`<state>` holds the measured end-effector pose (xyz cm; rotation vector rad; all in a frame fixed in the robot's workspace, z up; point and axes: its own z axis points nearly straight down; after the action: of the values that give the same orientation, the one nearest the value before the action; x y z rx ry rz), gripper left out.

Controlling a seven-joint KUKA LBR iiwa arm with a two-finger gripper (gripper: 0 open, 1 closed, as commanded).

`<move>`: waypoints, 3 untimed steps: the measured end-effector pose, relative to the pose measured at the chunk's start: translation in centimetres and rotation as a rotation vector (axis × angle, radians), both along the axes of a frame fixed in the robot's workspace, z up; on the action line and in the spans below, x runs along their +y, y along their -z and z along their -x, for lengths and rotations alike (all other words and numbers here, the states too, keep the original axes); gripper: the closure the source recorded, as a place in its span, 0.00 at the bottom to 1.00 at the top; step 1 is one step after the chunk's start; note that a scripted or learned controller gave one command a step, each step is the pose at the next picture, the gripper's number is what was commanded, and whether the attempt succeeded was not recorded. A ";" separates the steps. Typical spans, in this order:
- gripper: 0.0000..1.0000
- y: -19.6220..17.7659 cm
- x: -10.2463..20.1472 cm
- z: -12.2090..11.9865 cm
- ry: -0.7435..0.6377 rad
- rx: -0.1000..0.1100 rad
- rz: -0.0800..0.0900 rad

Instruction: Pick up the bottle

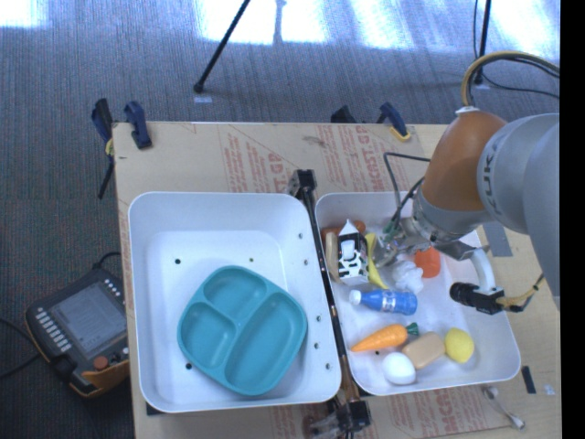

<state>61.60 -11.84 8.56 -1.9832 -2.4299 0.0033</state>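
Two white bins (151, 245) on cardboard-topped bench (238, 149); grey carpet (110, 62), sunlit patches; tool (395, 245) state unclear above bottle (384, 300).

Worktop (238, 149), brown board with red printing, sitting on grey ribbed carpet (55, 90). Bright daylight patches (302, 12) falling across carpet beyond worktop's far edge. Dark tripod leg (224, 39) slanting down to carpet beyond worktop. Blue clamps (137, 122) gripping worktop's far left corner, another clamp (393, 117) gripping far edge near right. Handheld control pendant (82, 332) lying on carpet left of worktop, cable trailing.
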 end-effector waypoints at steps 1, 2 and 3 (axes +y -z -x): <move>1.00 -5.0 1.5 6.6 0.276 0.003 0.001; 1.00 -17.9 5.2 11.3 0.430 0.000 0.003; 1.00 -3.7 3.6 14.2 0.236 0.004 0.000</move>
<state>47.43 -8.25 12.26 -2.2530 -2.1773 0.0073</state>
